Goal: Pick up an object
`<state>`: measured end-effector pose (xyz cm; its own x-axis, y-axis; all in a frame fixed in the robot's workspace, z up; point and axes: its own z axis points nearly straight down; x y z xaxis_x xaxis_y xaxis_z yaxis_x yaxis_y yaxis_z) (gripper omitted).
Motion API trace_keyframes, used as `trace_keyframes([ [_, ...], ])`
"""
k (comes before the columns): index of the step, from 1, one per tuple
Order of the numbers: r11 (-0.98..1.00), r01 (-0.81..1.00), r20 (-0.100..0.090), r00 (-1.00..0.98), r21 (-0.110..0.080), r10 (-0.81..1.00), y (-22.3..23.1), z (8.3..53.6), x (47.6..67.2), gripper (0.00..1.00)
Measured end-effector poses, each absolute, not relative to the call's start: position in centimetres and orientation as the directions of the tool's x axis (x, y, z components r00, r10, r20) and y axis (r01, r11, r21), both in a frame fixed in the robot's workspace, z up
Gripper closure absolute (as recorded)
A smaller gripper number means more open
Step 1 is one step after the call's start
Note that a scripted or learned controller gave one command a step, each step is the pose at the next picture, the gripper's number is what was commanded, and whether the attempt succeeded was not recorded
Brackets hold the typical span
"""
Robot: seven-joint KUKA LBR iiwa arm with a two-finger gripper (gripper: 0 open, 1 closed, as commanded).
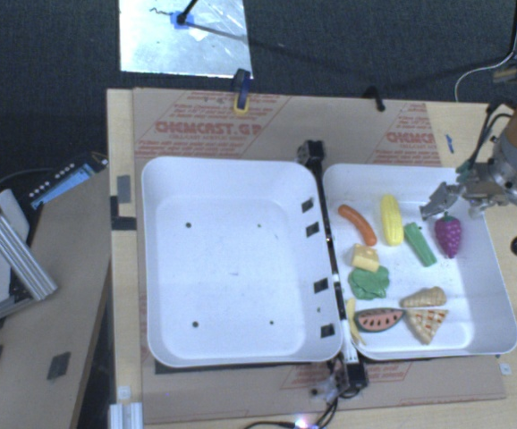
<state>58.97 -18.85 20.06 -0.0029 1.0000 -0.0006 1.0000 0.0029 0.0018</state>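
The right bin (500, 315) holds all the toy food. The gripper (451, 201) hangs over its far right part, finger spread indeterminate, just above the purple grapes (449, 235). Risk: the adjacent green piece (419, 245) may deflect the closing fingers.

Two bins sit side by side on the bench (196, 114): the left bin (232, 257) and the right bin (487, 293). In the right bin, the sausage (358, 224), corn (390, 219) and grapes (449, 236) lie at the rear. The watermelon slice (378, 319) and pizza slice (426, 324) lie at the front.
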Motion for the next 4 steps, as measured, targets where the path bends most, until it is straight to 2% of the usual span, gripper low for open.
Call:
trace_keyframes([
  [1,0.006,1.000,0.000,-0.006,-0.002,1.000,-20.6,7.8,65.0,0.00],
  [2,0.012,1.000,0.003,-0.012,0.004,1.000,-12.3,8.5,67.1,0.00],
  [3,0.008,1.000,0.001,-0.008,0.003,1.000,-8.7,8.5,66.9,0.00],
  [4,0.000,1.000,0.000,0.000,-0.002,1.000,-10.5,8.4,61.9,0.00],
])
